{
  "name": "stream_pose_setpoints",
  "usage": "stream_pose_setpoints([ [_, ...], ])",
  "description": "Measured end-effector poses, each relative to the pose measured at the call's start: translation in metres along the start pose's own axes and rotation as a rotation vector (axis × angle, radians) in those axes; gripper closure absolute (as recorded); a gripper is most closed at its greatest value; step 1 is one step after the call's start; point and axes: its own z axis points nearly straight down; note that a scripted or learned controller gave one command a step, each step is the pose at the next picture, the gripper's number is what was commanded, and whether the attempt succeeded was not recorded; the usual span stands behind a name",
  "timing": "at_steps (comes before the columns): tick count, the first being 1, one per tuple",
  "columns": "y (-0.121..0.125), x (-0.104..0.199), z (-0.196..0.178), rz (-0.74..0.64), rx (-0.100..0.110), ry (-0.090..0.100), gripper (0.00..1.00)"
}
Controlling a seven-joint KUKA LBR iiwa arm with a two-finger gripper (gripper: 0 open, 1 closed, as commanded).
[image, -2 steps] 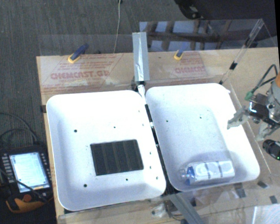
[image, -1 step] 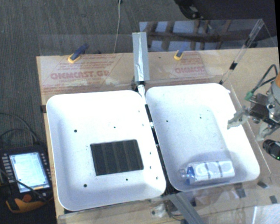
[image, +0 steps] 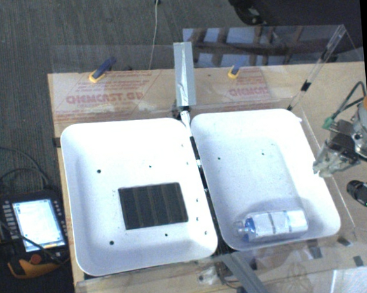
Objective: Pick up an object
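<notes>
A clear plastic bottle (image: pixel 273 224) with a blue cap and white label lies on its side near the front wall of the right bin (image: pixel 246 137). A flat dark ribbed rectangle (image: pixel 153 204) rests on the floor of the left bin (image: pixel 88 151). My gripper (image: pixel 327 161) hangs at the far right, just outside the right bin's right rim. It is above and to the right of the bottle, well apart from it. Nothing shows in its grasp.
A handheld controller with a lit screen (image: pixel 34 224) lies on the floor left of the bench. Clear panels and a grey post (image: pixel 184 72) stand behind the bins. Cables and fittings (image: pixel 363 191) crowd the right edge beside the arm.
</notes>
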Motion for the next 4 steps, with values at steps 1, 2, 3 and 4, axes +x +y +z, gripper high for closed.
stream_pose_setpoints([
  [1,0.0,0.001,-0.009,-0.002,0.002,-0.002,1.0],
  [2,-0.04,0.072,-0.07,0.325,-0.003,0.003,1.0],
  [3,-0.039,0.071,-0.079,0.325,-0.002,-0.001,1.0],
  [4,-0.039,0.071,-0.087,0.325,-0.001,-0.005,1.0],
])
